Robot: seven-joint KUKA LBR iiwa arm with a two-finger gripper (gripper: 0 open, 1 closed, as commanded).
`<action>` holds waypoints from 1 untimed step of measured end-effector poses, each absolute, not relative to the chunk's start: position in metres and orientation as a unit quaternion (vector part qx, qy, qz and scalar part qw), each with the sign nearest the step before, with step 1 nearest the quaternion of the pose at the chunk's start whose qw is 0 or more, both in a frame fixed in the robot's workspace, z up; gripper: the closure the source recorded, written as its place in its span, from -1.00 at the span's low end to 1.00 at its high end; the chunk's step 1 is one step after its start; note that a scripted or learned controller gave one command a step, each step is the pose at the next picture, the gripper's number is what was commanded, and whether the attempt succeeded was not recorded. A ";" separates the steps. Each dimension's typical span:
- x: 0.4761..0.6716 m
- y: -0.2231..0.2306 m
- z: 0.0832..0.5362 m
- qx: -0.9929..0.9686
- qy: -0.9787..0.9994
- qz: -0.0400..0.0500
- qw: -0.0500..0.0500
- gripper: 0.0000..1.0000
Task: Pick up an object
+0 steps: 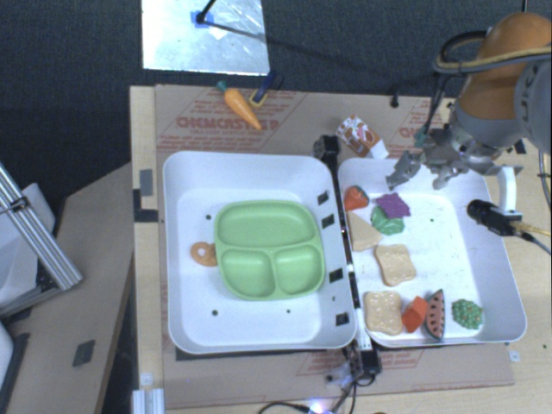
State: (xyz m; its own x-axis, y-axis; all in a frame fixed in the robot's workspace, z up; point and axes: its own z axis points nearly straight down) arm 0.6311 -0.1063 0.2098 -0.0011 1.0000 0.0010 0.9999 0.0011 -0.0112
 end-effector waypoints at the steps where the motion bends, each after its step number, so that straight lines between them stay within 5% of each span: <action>1: 0.634 -0.106 0.217 -0.706 -0.708 0.000 -0.001 -1.00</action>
